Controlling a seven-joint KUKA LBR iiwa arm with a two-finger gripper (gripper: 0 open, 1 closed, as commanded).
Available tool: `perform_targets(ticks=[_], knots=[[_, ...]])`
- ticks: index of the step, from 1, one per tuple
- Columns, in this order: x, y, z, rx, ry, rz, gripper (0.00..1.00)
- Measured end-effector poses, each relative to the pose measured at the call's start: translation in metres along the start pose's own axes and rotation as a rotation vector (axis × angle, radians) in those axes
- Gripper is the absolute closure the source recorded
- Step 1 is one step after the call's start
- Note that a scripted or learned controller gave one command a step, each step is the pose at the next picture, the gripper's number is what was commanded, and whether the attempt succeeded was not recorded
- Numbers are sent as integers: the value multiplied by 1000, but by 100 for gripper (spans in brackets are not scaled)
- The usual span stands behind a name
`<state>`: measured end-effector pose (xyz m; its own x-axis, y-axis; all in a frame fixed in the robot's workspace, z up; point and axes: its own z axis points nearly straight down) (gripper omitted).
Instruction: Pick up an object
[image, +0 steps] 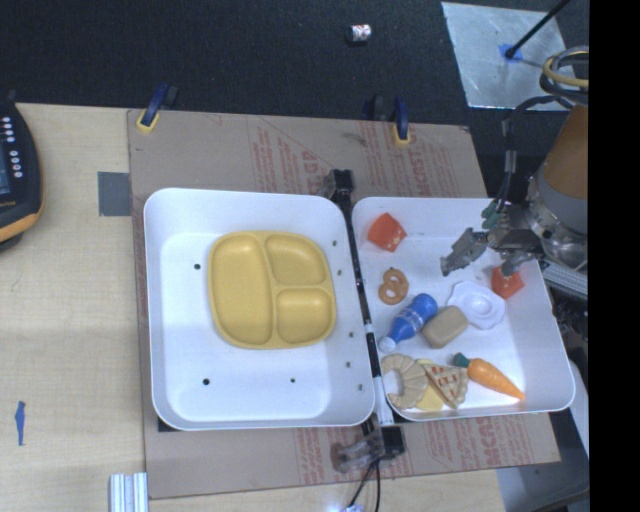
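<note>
hovering released near the right bin's (400, 208) far right edge, gripper (485, 257) beside red block (507, 283).

No legible text on cardboard (250, 150).

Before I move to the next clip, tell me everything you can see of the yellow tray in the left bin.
The yellow tray is a smooth, plastic-looking dish with rounded corners and three compartments: one long one on its left side and two smaller ones stacked on its right. It holds nothing. It lies flat and upright, turned slightly askew, on the floor of the left bin, roughly central and nearer the far wall. Nothing else touches it; the gripper is over the right bin.
</note>
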<state>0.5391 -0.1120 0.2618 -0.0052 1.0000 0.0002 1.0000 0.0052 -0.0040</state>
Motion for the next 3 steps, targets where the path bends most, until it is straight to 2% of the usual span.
perform_targets(ticks=[1, 2, 3], knots=[[0, -18, 94, 10, 2, 1, 0], [-10, -3, 150, -23, 1, -1, 0], [-12, -21, 158, -36, -8, 5, 0]])
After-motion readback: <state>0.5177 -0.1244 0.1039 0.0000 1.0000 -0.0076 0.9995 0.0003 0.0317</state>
